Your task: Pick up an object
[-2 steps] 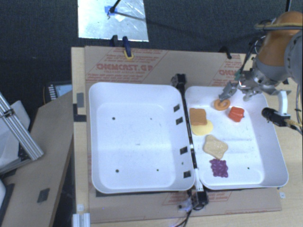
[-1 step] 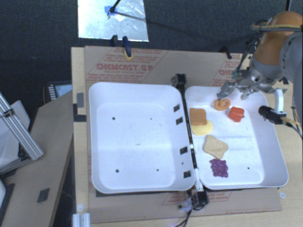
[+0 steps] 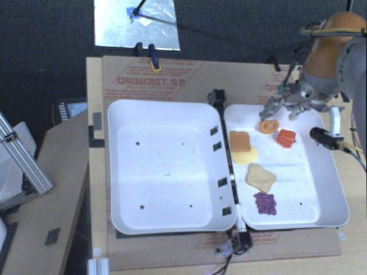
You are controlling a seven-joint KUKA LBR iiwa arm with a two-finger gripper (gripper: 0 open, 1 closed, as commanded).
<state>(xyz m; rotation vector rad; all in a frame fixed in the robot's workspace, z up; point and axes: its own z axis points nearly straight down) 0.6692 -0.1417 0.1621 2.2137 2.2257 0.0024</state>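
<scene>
I've got the gripper [image 3: 280, 109] hanging at the far edge of the right bin [image 3: 327, 176], jaws spread and holding nothing, just beyond the orange slice [image 3: 268, 126]. All the food sits here, so it's my likely target.

Light: bright, from above
Glare: shiny foil sheet [image 3: 136, 16] at the top edge
Shadows: soft, inside the white bins [image 3: 166, 110]
Sharpness: a bit fuzzy
</scene>
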